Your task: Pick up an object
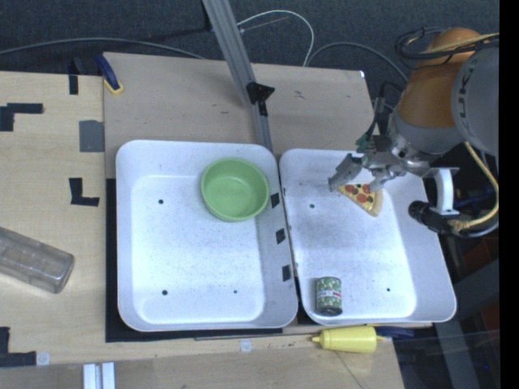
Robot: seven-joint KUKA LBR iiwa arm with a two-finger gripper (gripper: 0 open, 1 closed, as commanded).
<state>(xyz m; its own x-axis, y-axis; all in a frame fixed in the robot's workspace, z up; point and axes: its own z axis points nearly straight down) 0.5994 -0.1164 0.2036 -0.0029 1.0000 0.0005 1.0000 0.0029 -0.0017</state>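
A toy pizza slice (363, 197) lies in the upper part of the right bin (405, 298). My gripper (362, 177) hangs right over its upper end, fingers (344, 172) spread to either side, open. Whether the tips touch the slice I cannot tell. A small green can (328, 295) lies near the right bin's front edge. In the left bin (154, 298) a green bowl (234, 189) sits upright near the back right corner.
A yellow bottle (349, 339) lies on the bench just in front of the right bin. A clear plastic container (32, 260) rests at the far left. A grey pole (235, 55) slants down to the gap between the bins.
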